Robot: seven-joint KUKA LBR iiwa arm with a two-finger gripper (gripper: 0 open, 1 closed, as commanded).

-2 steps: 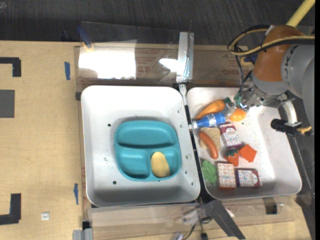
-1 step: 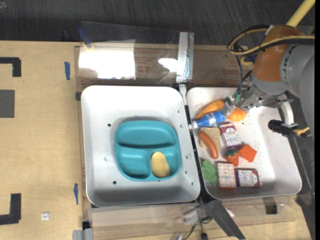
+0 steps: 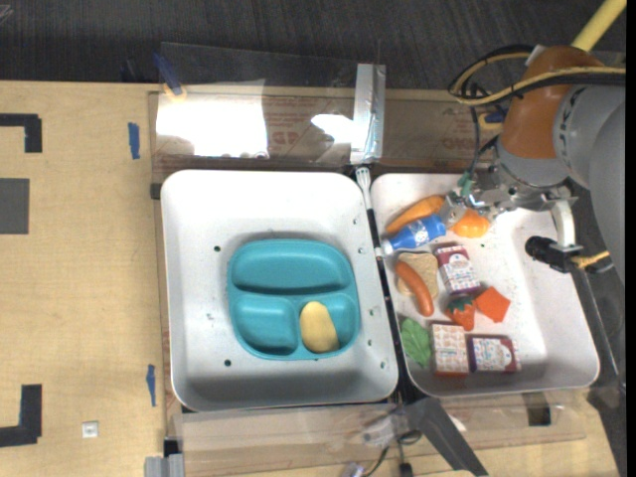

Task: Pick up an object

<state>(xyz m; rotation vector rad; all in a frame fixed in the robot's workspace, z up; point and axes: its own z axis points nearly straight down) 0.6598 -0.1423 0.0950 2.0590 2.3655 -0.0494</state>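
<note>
An orange ball (image 3: 474, 225) lay at the right bin's (image 3: 556, 351) far edge, beside a carrot (image 3: 417, 210) and bottle (image 3: 417, 233). The gripper (image 3: 480, 193) hovered just above it, likely lining up a grab; whether it gripped, I couldn't tell.

I'm seeing toy foods (image 3: 445, 286) lying jumbled in the right bin (image 3: 556, 366); a yellow potato (image 3: 318, 326) is sitting in the teal tray (image 3: 288, 266).

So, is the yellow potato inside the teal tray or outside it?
Inside. The yellow potato lies in the lower right compartment of the teal tray, within its rim.
</note>
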